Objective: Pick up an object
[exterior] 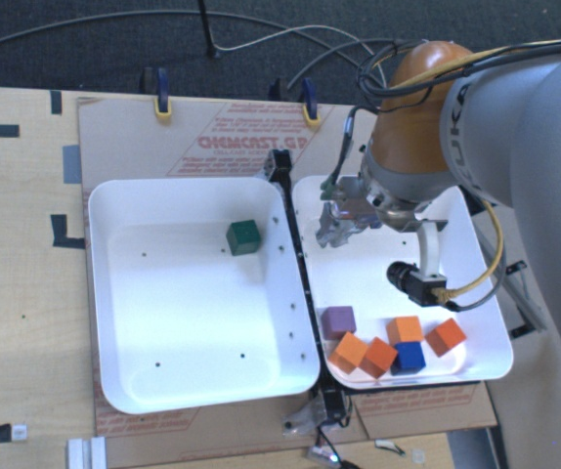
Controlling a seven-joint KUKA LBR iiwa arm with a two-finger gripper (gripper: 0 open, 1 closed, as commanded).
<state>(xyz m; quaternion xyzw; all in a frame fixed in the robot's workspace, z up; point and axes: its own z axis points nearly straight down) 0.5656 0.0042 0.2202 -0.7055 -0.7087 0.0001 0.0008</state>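
Gripper (336, 225) hung over right bin (476, 262), near divider | we couldn't tell jaw state | coloured blocks (390, 345) lay at right bin's near edge | green cube (243, 236) sat in left bin (124, 291)

Lit brightly and evenly from overhead. Washed out to near pure white across the floors of the two shallow white plastic bins (114, 291), with glare strongest in the left one. Cast only a soft, short shadow beside the small green cube (244, 236). Slightly soft throughout; fine print on the cardboard sheet (232, 140) barely legible.
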